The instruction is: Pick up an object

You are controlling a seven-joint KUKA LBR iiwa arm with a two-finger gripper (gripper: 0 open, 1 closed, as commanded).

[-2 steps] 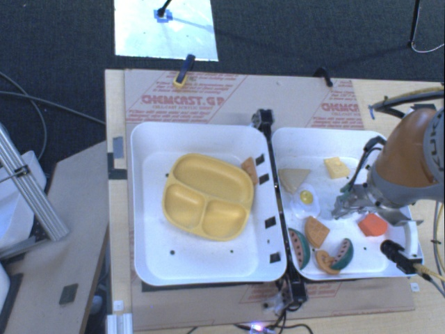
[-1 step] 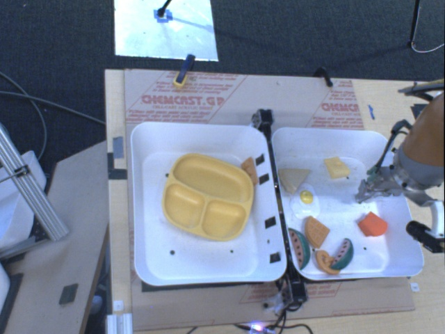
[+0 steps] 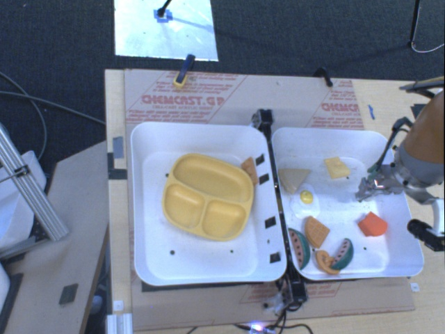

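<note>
Nearest the desk's front edge, along the low rim of the right bin, two watermelon slices lie: one against the divider, the other curled beside an orange cracker-like piece and a small brown bit. Just behind them to the right sits an orange-red block, close under the claw. A fried egg rests near the bin's middle, left of the claw and apart from it. Farther back lie a tan wedge and a yellow cheese square, the cheese being up and to the left of the claw.

The claw hangs low over the right bin's right half, the grey arm coming in from the right. Nothing shows between its fingers; whether they are spread or closed I cannot tell from where I stand.

Across the divider, the left bin carries a yellow three-part plate, with a brown piece touching its right rim.
</note>
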